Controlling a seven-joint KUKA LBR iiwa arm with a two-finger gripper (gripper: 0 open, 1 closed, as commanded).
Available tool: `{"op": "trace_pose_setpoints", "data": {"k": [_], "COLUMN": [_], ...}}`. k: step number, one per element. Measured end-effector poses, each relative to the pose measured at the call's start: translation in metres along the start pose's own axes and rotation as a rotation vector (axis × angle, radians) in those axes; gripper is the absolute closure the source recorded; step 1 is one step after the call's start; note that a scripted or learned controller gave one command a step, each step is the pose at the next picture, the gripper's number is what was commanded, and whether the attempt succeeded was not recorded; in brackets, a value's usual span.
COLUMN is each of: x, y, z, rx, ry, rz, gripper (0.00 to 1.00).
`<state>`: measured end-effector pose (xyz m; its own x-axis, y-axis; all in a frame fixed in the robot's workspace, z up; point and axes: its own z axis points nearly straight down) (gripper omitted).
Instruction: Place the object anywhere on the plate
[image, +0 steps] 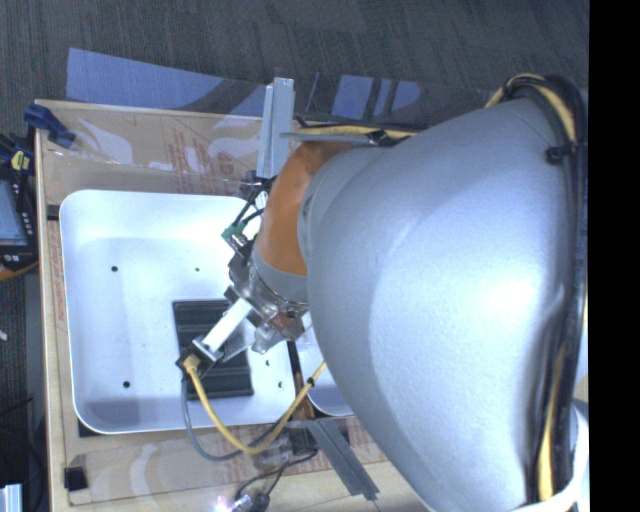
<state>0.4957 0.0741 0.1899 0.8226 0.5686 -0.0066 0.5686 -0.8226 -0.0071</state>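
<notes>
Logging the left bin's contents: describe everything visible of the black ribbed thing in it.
The black ribbed slab is flat and rectangular, with parallel ridges across its top, matte like rubber or plastic. It lies flat on the floor of the left white bin, toward its near right corner. The wrist overhangs and hides its middle.

Your object is the dark ribbed rectangular slab (198, 320) in the left bin. It looks black or very dark grey, with ridges running across its width. It's lying flat on the bin floor, in the half nearer the right bin and toward the bottom edge of the shot, long side pointing up-down. Part of its middle is covered from above, so you can't see the whole face. The plate (325, 402) is mostly hidden; you just get a sliver of white rounded rim, apart from the slab.
</notes>
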Motion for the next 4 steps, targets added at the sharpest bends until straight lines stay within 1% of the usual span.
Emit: {"op": "trace_pose_setpoints", "data": {"k": [1, 2, 3, 4], "x": [0.000, 0.001, -0.044, -0.069], "y": [0.000, -0.001, 0.028, 0.065], "z": [0.000, -0.009, 0.000, 0.000], "rx": [0.001, 0.005, 0.001, 0.000], "ry": [0.000, -0.003, 0.001, 0.002], "rz": [0.001, -0.007, 0.271, -0.016], "gripper": [0.00, 1.00, 1.00, 1.00]}}
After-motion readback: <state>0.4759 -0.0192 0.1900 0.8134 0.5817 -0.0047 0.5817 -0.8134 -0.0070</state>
